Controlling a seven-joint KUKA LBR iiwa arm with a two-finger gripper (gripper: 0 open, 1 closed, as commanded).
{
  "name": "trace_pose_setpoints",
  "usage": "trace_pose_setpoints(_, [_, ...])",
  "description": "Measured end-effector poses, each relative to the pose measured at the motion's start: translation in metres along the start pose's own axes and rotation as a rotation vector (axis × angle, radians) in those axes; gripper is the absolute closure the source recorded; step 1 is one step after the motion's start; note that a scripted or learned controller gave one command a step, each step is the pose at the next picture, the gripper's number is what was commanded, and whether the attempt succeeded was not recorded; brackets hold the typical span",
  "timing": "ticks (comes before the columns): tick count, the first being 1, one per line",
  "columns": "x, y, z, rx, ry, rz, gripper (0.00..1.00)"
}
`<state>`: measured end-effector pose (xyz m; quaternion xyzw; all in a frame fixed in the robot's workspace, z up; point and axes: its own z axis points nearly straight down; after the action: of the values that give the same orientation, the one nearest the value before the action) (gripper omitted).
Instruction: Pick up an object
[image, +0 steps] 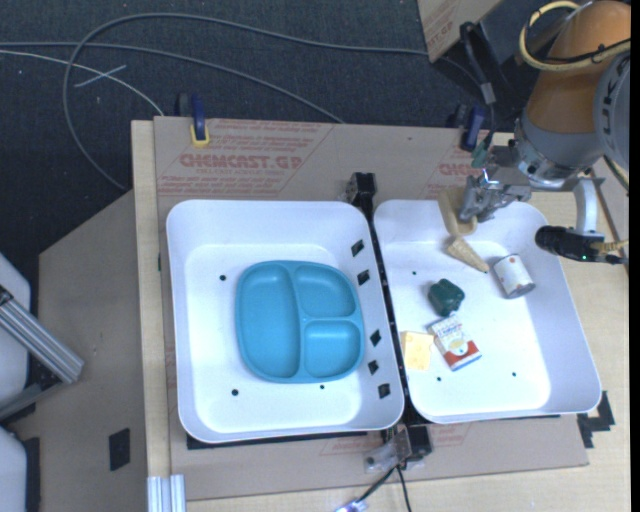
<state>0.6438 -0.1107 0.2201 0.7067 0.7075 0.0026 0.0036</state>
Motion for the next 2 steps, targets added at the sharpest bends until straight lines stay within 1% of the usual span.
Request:
trace_pose_setpoints(1, [0.0,0.002,-0.051,0.001,0.0,0.0,1.0])
trace_pose_setpoints(2, [0.049,-0.017,-0.035,0.013,0.004,-0.003,1.0])
